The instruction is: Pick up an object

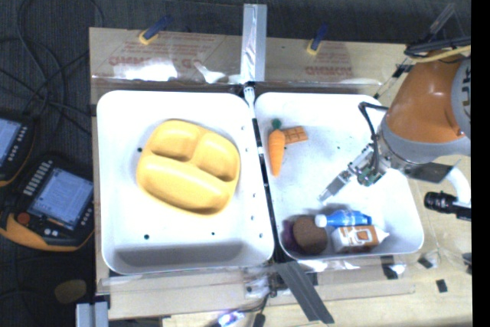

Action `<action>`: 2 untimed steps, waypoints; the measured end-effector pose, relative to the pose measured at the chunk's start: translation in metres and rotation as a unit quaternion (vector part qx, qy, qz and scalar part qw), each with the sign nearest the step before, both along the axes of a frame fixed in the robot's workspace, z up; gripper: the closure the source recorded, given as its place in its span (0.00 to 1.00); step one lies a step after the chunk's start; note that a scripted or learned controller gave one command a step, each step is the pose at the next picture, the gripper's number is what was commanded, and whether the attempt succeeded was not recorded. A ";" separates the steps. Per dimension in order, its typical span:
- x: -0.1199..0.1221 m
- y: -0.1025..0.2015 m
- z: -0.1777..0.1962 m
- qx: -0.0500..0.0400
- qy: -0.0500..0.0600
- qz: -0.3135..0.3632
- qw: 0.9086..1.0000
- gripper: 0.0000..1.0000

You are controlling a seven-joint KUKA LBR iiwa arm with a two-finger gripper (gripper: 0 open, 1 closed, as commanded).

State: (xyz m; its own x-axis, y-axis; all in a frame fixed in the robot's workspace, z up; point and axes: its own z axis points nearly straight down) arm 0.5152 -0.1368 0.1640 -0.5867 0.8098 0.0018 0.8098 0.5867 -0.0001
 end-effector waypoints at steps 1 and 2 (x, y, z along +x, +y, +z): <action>0.076 0.002 0.034 0.000 -0.001 0.031 1.000 0.00; 0.145 0.022 -0.070 -0.003 -0.001 -0.007 1.000 0.00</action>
